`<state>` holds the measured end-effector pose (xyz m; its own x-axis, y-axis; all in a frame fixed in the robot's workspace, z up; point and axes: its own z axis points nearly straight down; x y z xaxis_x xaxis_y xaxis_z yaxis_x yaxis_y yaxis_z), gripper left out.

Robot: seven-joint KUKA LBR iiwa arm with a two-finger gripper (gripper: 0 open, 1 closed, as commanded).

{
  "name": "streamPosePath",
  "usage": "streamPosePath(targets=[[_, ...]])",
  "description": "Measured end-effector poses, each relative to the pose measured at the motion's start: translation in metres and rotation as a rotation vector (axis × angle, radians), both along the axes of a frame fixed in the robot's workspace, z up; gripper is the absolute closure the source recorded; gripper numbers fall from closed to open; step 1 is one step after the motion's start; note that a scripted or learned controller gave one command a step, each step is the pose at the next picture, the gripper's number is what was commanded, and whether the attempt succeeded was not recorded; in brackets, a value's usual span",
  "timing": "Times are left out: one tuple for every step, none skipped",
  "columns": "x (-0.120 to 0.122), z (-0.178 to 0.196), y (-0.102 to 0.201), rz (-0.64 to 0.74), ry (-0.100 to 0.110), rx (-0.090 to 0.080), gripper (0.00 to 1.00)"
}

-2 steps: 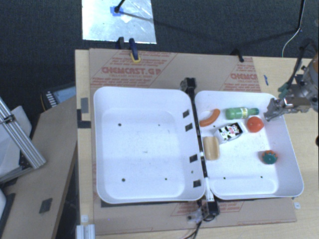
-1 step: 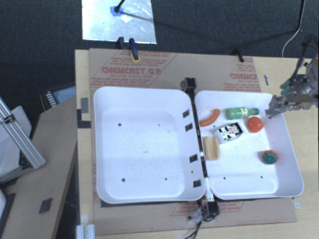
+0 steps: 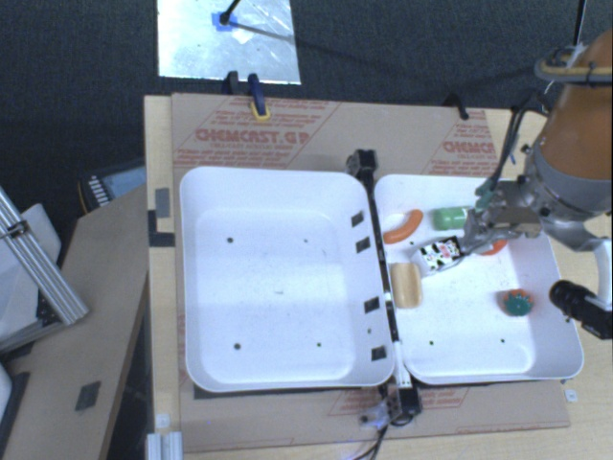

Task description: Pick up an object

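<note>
The right bin (image 3: 551, 348) holds several small objects. A curved orange piece (image 3: 404, 224) lies near the divider, with a green block (image 3: 446, 218) to its right. Below them lie a white speckled block (image 3: 438, 253) and a tan block (image 3: 406, 285). A teal round object (image 3: 518, 303) sits toward the bin's right side. My gripper (image 3: 477, 230) hangs low over the bin's upper middle, just right of the speckled block and beside the green block. A red-orange piece (image 3: 494, 247) pokes out from under it. I see nothing held in the gripper.
The left bin (image 3: 206, 209) sits beside the right one, with a black clipped divider (image 3: 375, 257) between them. A black part (image 3: 579, 307) juts in at the right bin's right rim. The grey and orange arm (image 3: 575, 132) rises over the back right corner.
</note>
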<state>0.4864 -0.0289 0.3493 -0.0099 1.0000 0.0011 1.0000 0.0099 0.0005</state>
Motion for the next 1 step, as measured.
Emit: streamPosePath(targets=[[0.0017, 0.0118, -0.0033, -0.002, -0.005, -0.001, 1.00]])
